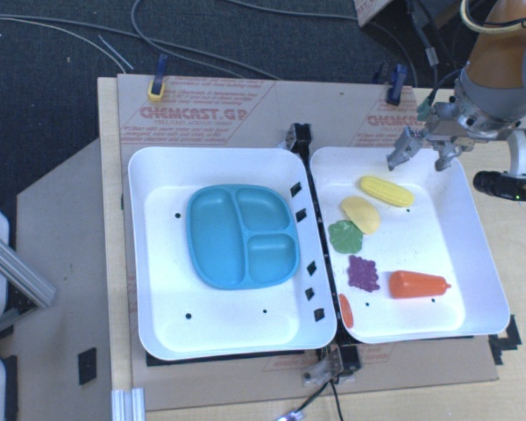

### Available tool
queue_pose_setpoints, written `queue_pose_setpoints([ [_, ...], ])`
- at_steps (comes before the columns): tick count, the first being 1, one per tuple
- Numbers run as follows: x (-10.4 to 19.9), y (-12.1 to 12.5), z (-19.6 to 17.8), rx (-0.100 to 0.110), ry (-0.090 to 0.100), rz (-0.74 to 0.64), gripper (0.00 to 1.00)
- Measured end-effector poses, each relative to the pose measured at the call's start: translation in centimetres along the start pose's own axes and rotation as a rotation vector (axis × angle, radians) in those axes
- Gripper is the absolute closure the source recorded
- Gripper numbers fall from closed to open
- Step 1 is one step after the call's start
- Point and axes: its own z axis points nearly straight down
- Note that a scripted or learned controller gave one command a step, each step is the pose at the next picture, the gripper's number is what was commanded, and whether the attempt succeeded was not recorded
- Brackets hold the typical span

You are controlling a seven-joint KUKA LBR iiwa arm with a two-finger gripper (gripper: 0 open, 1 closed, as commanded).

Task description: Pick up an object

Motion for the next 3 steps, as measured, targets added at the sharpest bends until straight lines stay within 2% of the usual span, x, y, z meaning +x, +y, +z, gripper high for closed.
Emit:
queue_pose_setpoints([
  [1, 0.0, 0.3, -0.9, -0.015, -0.002, -0.003, 0.00],
  [3, 1.1, 0.4, 10.0, -0.009, -0.001, -0.005, 0.00],
])
